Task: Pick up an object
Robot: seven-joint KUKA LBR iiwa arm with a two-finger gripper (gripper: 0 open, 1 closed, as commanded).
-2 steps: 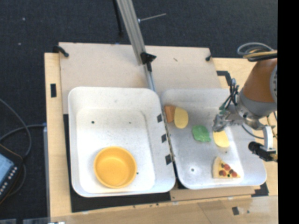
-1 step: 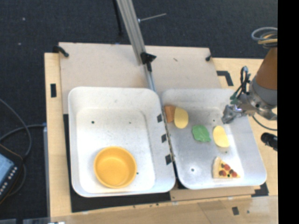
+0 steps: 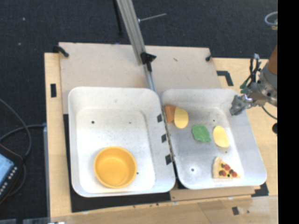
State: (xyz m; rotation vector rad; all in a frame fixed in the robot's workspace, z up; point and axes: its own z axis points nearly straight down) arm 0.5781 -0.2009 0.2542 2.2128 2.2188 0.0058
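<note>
The right bin (image 3: 243, 125) holds a yellow oval piece (image 3: 181, 117) with an orange-brown piece (image 3: 169, 113) against its left side, a green leafy piece (image 3: 201, 133), a second yellow oval (image 3: 221, 136) and a pizza slice (image 3: 223, 169). A yellow bowl (image 3: 115, 166) sits in the left bin (image 3: 84, 101). My gripper (image 3: 237, 106) hangs at the right bin's upper right rim, up and right of the second yellow oval. Nothing shows in it.
A slanted metal pole (image 3: 133, 27) rises from the back of the bench between the two bins. Cables (image 3: 254, 71) trail by the arm's wrist at the right edge. Black clips (image 3: 164, 137) mark the seam between the bins.
</note>
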